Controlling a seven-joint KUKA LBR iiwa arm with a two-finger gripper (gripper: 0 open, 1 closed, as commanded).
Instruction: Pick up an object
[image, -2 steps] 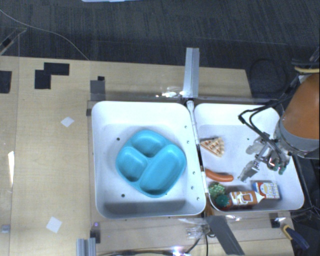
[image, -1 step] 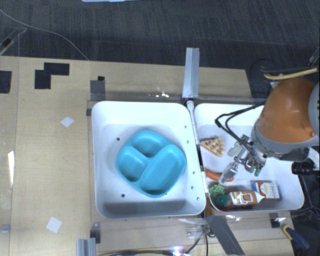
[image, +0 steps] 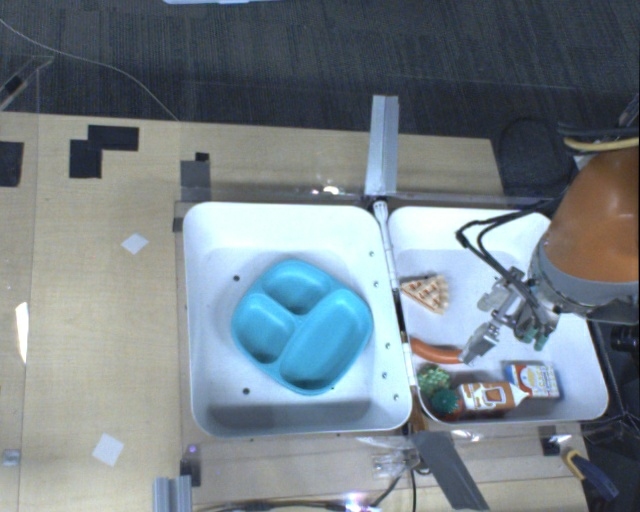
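Note:
The right bin (image: 575, 405) holds several toy foods. A waffle-patterned pizza slice (image: 426, 293) lies near its left wall. An orange carrot-like piece (image: 434, 350) lies below it, with a green broccoli (image: 435, 381) and a ketchup bottle (image: 492, 396) along the front wall. A small milk carton (image: 533, 378) sits to the right of the bottle. My gripper (image: 480, 346) hangs low over the bin, its tip just at the right end of the orange piece and above the bottle. Nothing shows as held in it.
The left bin (image: 215, 300) carries a blue divided plate (image: 301, 325) in its middle. A metal divider bar (image: 383, 145) stands behind the seam between the bins. The arm's grey and orange wrist (image: 600, 235) covers the right bin's far right corner.

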